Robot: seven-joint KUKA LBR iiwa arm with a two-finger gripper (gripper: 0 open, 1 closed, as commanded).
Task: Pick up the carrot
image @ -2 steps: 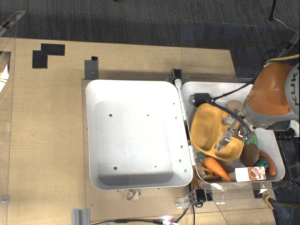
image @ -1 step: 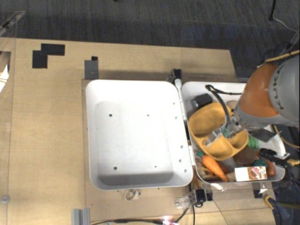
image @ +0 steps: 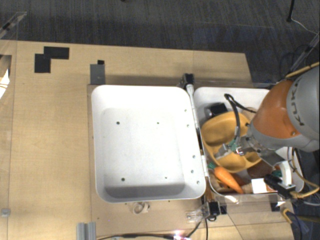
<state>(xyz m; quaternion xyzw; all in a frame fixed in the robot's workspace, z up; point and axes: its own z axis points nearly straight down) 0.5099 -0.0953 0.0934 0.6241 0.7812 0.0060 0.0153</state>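
The small orange tapered carrot [image: 227,178] lies low in the right white bin [image: 212,96], lower right of frame. It looks light, stiff and smooth; I'd take its thicker middle. My claw [image: 237,149] hovers above it; its opening I cannot tell.

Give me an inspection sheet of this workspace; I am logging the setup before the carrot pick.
Surface: wooden bench bearing two white bins, left bin and right bin.
Job's things: carrot lying near the right bin's front edge.
Clutter: yellow bowl-like items and a black object in the right bin.
Grippers: gripper low over the yellow items, beyond the carrot; finger state unclear.
Cables: black cable over the right bin; wires at the bench's front edge.
Surroundings: dark carpet behind the bench.
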